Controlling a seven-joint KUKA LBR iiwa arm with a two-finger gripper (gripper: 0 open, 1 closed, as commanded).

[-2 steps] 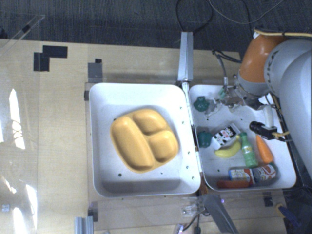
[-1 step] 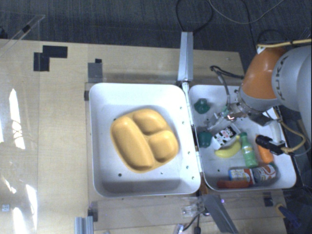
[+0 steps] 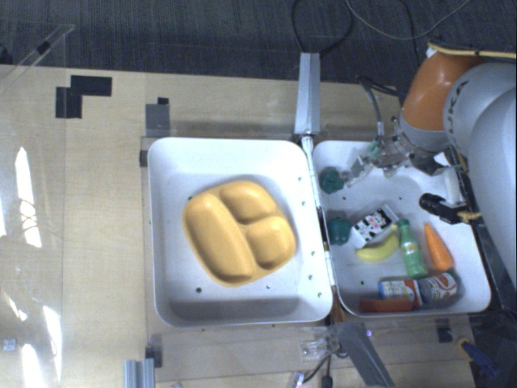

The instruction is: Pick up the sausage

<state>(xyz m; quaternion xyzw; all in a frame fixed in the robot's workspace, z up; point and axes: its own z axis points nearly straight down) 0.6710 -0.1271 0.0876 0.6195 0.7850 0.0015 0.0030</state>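
A pale wooden surface carries two shallow white bins side by side, seen from above at a slant, with dark grey carpet running along the far side and black cables looping over it. A clear panel glints over the left part of the surface, near black tape marks. The left bin holds a large yellow loaf-shaped object with three rounded lobes. A metal post stands at the far edge where the bins meet.

The right bin is crowded: the sausage, a reddish-brown stick, lies along the near wall, touching a tipped can. Just beyond them sit a banana, a green bottle, an orange carrot, a small patterned box and two teal pieces.

The grey arm, with its orange band, reaches in from the right; its hand hangs over the far part of the right bin, well apart from the sausage. Whether the hand is open or closed cannot be told.
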